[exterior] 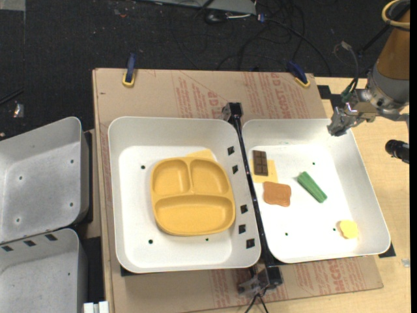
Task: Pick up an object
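Gripper (339,126) hovers at the right bin's (369,194) far corner (fingers too small to tell), well apart from the green block (311,186).

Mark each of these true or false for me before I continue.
1. The yellow tray lies in the left bin. True.
2. The green block lies in the left bin. False: it lies in the right bin.
3. The gripper holds the green block. False: it is at the right bin's far right corner, apart from the block.
4. A brown piece lies left of the green block. True.
5. A small yellow piece lies near the right bin's near right corner. True.
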You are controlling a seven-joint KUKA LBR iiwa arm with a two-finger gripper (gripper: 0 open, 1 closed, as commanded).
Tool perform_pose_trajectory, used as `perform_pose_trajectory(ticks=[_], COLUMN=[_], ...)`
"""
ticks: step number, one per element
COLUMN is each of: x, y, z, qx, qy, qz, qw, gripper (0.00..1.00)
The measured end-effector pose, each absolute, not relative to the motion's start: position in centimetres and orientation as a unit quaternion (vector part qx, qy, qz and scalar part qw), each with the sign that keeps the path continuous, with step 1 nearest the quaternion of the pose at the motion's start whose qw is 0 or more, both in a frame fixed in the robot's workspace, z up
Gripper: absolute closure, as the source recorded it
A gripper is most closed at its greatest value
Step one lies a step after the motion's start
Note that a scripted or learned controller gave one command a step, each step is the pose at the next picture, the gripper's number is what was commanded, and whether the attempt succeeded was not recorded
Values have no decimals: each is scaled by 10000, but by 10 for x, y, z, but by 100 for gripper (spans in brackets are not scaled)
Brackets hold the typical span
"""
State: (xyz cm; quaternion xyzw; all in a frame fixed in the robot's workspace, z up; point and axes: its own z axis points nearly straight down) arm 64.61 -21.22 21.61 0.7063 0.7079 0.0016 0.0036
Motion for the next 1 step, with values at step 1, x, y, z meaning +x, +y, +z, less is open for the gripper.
perform_pose_trajectory(ticks=[1], x=[631], y=[-165], z=[210], qx=[7050], qy=[7092], qz=[2], qw=[-8], gripper=[100])
